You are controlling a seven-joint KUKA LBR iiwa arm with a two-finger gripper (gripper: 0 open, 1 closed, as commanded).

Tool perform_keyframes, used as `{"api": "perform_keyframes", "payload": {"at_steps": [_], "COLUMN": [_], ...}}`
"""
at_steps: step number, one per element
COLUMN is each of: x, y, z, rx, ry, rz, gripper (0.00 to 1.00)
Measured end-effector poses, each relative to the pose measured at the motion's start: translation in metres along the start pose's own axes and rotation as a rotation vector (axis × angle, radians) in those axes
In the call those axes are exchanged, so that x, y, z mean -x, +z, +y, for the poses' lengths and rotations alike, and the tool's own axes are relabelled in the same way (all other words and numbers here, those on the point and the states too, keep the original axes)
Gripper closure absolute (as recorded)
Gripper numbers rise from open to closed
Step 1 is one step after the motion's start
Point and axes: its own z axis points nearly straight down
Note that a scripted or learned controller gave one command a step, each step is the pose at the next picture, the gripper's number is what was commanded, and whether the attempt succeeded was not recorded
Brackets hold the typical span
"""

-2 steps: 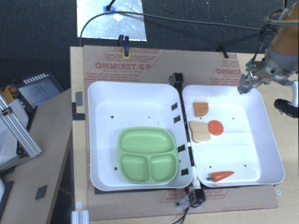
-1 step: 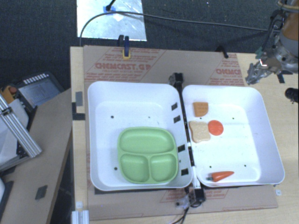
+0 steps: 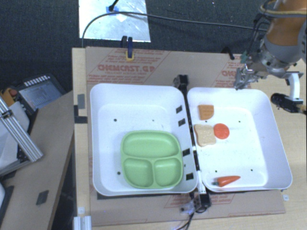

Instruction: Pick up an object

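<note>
Bench [image 3: 144,61] under brown printed cardboard, two white bins side by side. My arm [image 3: 287,30] enters from the right; my gripper [image 3: 243,78] hangs just above the right bin's [image 3: 276,143] far rim, nothing between the fingers. Gap looks narrow, though I cannot tell spread from shut. Below me: orange-brown piece [image 3: 206,111], bread slice [image 3: 205,134], red disc [image 3: 221,131]. Carrot [image 3: 227,180] well below, at the near wall. Green divided plate [image 3: 151,158] far down-left, in the left bin [image 3: 103,128].

bright, even light | foil sheet [image 3: 114,12] glares | slight softness
</note>
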Motion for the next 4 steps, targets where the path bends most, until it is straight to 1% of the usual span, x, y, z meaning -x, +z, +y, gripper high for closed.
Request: {"api": "perform_keyframes", "payload": {"at_steps": [1,2,3,4], "x": [-0.054,-0.103,-0.155,-0.207], "y": [0.016,0.027,0.035,0.043], "z": [0.001,-0.007,0.001,-0.009], "rx": [0.0,-0.001,0.0,-0.001], "ry": [0.0,0.0,-0.001,-0.001], "rz": [0.0,0.0,0.001,0.001], "gripper": [1.0,1.0,1.0,1.0]}}
